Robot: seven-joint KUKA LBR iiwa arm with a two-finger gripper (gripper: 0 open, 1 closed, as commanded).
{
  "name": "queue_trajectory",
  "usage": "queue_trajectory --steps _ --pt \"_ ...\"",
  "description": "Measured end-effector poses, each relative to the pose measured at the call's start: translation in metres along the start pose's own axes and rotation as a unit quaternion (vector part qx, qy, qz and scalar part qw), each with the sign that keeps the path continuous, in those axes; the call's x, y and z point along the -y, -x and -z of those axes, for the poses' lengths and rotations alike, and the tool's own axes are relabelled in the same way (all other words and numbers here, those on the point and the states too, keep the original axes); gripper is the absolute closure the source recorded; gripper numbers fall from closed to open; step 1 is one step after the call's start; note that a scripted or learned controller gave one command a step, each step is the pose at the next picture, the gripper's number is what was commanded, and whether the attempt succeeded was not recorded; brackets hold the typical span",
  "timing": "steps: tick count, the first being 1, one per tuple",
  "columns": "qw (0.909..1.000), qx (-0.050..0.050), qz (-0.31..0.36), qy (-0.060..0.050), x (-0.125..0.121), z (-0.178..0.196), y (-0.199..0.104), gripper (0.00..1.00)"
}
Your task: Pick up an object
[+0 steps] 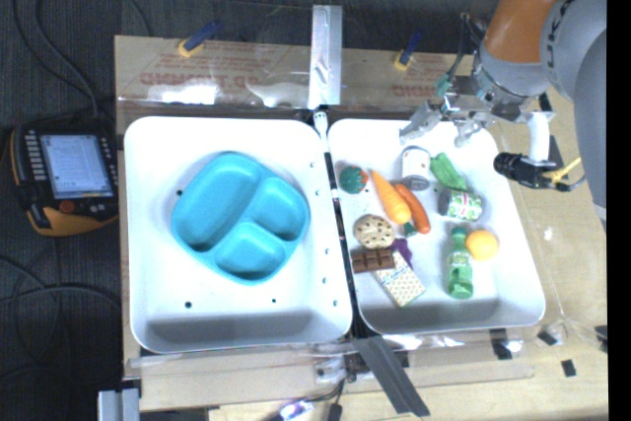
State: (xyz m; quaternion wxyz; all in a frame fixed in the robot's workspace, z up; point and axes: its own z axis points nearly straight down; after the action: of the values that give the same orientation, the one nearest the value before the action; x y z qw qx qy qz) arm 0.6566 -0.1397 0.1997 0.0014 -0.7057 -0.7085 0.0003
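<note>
Dark grey carpet surrounds the tabletop [148, 54], a pale wooden board with clear plastic sheeting taped across its far strip. Black cables loop over the carpet on the left. A handheld control pendant [67, 175], orange-rimmed with a lit screen, lies on the floor just left of the left bin [148, 311].

Two shallow white bins sit side by side, touching along a central seam. A metal upright bracket [326, 54] stands behind the seam. Two blue-and-yellow clamps [200, 37] grip the far edge of the board.

Left bin: holds one turquoise divided tray [242, 215], roughly centred, tilted diagonally.

Right bin [513, 306]: holds small toy food items. Relative to the orange carrot [392, 197] near the bin's middle: green round item [351, 178] to its left; white cup [415, 164] just behind it; green vegetable [447, 170] and a small can [462, 205] to its right; cookie [373, 231] and chocolate bar [372, 259] in front of it; patterned packet [401, 285] further front; green bottle [459, 272] and orange fruit [481, 244] to the front right.

Arm: grey with orange band, enters from the right. Pincer [446, 118] hovers above the far edge of the right bin, behind the white cup. Its fingers [422, 122] are apart, with nothing between them. All items lie in the bins.
</note>
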Motion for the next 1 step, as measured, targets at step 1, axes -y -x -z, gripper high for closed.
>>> queue_trajectory --steps 1 --pt "0.9953 0.0 0.097 0.001 0.0612 -0.1073 0.0013 0.0"
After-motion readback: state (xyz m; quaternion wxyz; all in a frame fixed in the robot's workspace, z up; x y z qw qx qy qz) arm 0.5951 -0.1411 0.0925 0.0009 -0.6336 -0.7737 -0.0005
